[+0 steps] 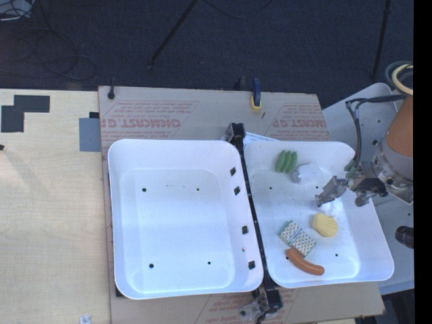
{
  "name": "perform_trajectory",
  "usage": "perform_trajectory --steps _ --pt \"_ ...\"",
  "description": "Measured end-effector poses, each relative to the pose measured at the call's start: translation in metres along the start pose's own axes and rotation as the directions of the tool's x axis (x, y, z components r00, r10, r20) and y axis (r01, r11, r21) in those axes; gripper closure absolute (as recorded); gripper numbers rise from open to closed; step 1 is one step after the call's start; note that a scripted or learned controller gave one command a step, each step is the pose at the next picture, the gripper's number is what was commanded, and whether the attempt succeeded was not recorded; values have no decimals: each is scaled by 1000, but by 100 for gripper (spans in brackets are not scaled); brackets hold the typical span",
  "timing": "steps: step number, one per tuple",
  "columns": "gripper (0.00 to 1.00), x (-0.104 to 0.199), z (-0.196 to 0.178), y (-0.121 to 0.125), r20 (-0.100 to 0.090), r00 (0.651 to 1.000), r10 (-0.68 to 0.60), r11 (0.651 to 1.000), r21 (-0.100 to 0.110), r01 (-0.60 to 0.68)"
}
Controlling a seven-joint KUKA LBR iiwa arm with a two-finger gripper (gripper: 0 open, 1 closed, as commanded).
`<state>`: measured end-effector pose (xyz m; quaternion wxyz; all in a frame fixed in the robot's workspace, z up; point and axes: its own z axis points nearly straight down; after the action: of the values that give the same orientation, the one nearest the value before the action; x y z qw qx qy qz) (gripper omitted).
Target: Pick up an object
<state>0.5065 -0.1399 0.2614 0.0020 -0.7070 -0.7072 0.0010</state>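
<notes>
We see the gripper point(344, 191) low over the right bin point(378, 262), near its right edge, with the arm point(405, 140) coming in from the right, its orange band just above the wrist. Whether the gripper is wide or narrow we cannot tell, and we see nothing held in it. Just below it, toward the bin's near edge, lies a yellow lump point(325, 225) beside a scrap of white material point(333, 208). Further toward the near edge lie a checkered packet point(297, 237) and an orange sausage point(305, 262), almost touching. Toward the far edge lie a green pod point(286, 160) and a small grey piece point(295, 175). The left bin point(125, 181) stands alongside.
</notes>
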Motion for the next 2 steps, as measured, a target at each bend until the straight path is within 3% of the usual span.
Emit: perform_trajectory --steps 1,2 --pt "100 -1 -10 0 -1 1000 0 1000 2 0" --pt "100 63 -81 71 3 1000 -7 1000 -11 7"
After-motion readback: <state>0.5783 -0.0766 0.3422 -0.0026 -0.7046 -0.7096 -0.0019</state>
